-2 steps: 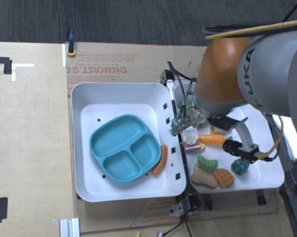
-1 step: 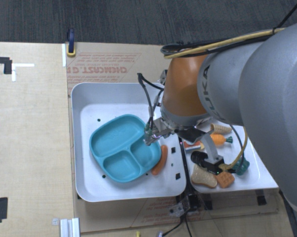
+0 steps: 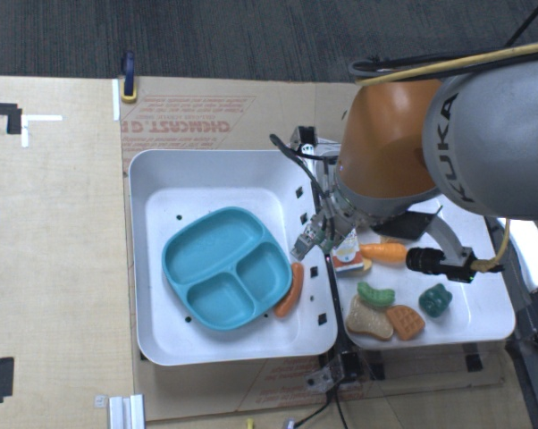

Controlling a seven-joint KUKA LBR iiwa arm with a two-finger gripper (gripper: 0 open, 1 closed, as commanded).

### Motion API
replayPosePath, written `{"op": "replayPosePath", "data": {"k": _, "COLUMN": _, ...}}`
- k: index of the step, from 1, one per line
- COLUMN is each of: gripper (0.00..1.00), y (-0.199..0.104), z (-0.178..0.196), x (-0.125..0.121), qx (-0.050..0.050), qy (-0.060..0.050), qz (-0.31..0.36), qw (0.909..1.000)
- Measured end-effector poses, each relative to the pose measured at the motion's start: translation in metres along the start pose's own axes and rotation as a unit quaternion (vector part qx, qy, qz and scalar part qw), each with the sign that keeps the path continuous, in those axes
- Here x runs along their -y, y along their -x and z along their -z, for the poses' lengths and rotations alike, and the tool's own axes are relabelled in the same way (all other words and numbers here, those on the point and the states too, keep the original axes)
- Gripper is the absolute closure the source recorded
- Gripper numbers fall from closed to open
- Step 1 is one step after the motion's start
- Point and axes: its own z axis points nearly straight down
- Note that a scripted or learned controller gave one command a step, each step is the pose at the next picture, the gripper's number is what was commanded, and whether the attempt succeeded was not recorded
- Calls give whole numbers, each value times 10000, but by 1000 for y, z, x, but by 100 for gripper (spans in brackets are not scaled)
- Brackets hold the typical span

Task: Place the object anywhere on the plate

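Judging by looks, your small white-and-orange toy carton (image 3: pixel 347 258) is light, rigid, slick; pinch its flat sides. Gripper (image 3: pixel 321 238): grip state unclear.

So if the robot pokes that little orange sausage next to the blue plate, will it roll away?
Probably a bit. The sausage looks long and rounded, so a push from its side could roll it. It lies against the plate, which may stop it rolling that way. It looks like smooth toy plastic, so likely stiff, light and maybe slippery for the gripper.

Smooth matt plastic plate (image 3: pixel 224 269), glossy white plastic bin (image 3: pixel 153 239), brown cardboard sheet (image 3: pixel 189 123) beneath.
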Motion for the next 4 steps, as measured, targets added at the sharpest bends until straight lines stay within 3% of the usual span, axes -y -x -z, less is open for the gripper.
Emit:
{"op": "replayPosePath", "data": {"k": 1, "gripper": 100, "y": -61, "z": -3, "x": -52, "qx": -6, "qy": -7, "qz": -47, "qw": 10000}}
{"op": "replayPosePath", "data": {"k": 2, "gripper": 100, "y": -115, "z": -2, "x": -80, "qx": -7, "qy": -21, "qz": -1130, "qw": 9936}}
{"op": "replayPosePath", "data": {"k": 3, "gripper": 0, "y": -115, "z": -2, "x": -80, "qx": -7, "qy": -22, "qz": -1129, "qw": 9936}}
{"op": "replayPosePath", "data": {"k": 4, "gripper": 0, "y": -126, "z": 84, "x": -72, "qx": 3, "qy": 2, "qz": -129, "qw": 9999}}
